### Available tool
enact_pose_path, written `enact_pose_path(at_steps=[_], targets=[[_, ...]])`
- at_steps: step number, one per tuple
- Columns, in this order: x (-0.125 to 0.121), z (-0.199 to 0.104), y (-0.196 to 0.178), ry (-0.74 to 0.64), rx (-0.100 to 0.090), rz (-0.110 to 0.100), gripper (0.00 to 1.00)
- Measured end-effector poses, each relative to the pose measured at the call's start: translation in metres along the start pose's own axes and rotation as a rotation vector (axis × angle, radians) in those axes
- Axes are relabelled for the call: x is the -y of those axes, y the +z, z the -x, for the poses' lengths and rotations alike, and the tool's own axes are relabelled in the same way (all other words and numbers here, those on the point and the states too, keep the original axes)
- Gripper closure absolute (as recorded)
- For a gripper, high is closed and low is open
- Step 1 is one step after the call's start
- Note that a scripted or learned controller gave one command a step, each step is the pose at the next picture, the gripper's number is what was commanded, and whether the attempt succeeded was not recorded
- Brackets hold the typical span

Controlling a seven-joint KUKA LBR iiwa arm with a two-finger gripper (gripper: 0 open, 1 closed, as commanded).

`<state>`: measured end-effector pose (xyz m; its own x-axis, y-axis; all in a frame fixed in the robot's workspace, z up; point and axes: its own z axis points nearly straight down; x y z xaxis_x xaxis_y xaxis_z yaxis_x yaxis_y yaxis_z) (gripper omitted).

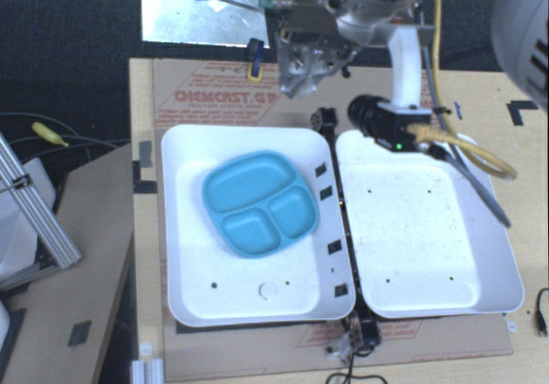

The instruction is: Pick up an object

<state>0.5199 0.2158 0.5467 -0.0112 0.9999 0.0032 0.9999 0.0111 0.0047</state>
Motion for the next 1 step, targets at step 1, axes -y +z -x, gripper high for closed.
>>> enact_pose_path(at_steps=[1], targets=[[-0.0671, -0.0181, 0.0238, 0.011, 0.004, -0.004, 1.00]])
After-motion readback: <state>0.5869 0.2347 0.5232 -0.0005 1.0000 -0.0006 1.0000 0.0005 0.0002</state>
